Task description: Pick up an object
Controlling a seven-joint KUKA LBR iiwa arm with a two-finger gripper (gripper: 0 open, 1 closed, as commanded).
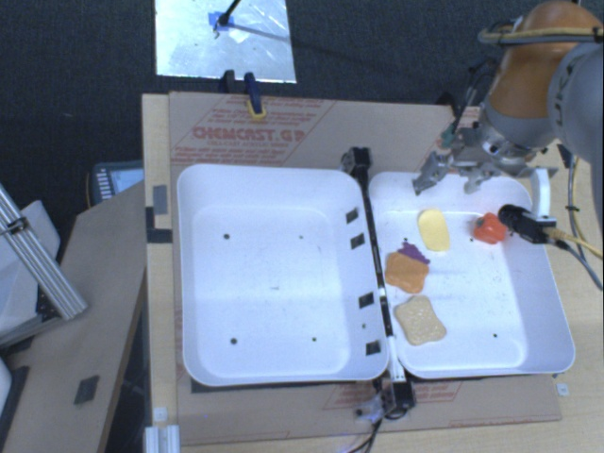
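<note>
White plastic is what you meet first on the left: the left bin (pixel 269 272) sits on a cardboard sheet (pixel 274 125) that covers the counter (pixel 104 272), its floor showing a few small dark holes. Behind it, a silvery foil square (pixel 225 25) lies on the dark backdrop, and a blue-and-yellow clamp (pixel 253 97) grips the cardboard's far edge.

Move right across the black clips at the seam and you reach the right bin (pixel 528 338), where every loose piece lies. Nearest the divider you have an orange piece (pixel 406 272) with a small purple piece (pixel 411 249) touching its upper edge. Just below sits a tan, bread-like slice (pixel 420 320). Above them, a pale yellow piece (pixel 433 229) lies by itself. Further right, a red-orange piece (pixel 489 228) rests near the bin's far right wall, beside a black fitting.

The end effector (pixel 451 170) hangs above the bin's far edge, up and slightly right of the yellow piece, apart from all the objects. Its fingers look spread apart, and you can see nothing between them.
</note>
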